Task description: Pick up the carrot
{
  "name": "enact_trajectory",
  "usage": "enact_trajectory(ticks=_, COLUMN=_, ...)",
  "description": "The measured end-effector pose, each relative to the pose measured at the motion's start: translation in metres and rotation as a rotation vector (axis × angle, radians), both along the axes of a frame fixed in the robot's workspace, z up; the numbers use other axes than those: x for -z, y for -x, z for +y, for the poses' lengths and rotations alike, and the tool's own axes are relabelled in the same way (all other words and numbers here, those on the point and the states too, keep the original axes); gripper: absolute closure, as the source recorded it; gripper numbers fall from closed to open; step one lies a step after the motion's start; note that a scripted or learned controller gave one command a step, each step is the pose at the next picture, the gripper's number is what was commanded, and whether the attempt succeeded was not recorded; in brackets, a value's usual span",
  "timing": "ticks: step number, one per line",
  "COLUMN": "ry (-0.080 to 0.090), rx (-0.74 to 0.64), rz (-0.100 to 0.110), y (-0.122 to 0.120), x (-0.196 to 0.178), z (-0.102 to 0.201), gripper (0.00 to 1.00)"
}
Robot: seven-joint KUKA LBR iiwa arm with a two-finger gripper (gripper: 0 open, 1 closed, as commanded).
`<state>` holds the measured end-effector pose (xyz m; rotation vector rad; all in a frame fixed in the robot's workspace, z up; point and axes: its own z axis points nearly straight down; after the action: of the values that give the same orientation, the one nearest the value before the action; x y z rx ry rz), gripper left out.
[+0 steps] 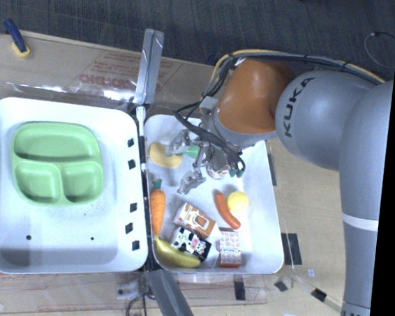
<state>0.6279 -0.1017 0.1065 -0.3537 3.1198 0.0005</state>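
While the arm bends over the right bin, gripper spread empty, above the carrot.

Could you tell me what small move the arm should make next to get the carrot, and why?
Probably shift the pincer toward the bin's left wall and a bit nearer the camera, then descend: the carrot lies against that wall, apart from the pincer, which hangs above the bin's middle.

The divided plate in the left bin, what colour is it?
Light green; the divided plate shows plainly in the camera view, inside the left bin.
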Motion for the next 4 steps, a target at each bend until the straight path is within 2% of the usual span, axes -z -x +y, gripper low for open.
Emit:
enact_trajectory(ticks=1, ry=0.0, rx=0.157, rz=0.0, y=-0.0203, x=0.0153, z=0.01, gripper=0.0)
enact_trajectory(ticks=2, ry=0.0, rx=0.158, rz=-0.003, y=-0.0215, x=0.006, z=0.0096, gripper=1.0)
enact_trajectory(ticks=3, ry=0.0, rx=0.561, rz=0.0, y=-0.0295, x=0.0154, z=0.0004, gripper=1.0)
enact_trajectory(ticks=4, ry=0.001, rx=0.56, rz=0.003, y=-0.029, x=0.0157, z=0.0005, gripper=0.0)
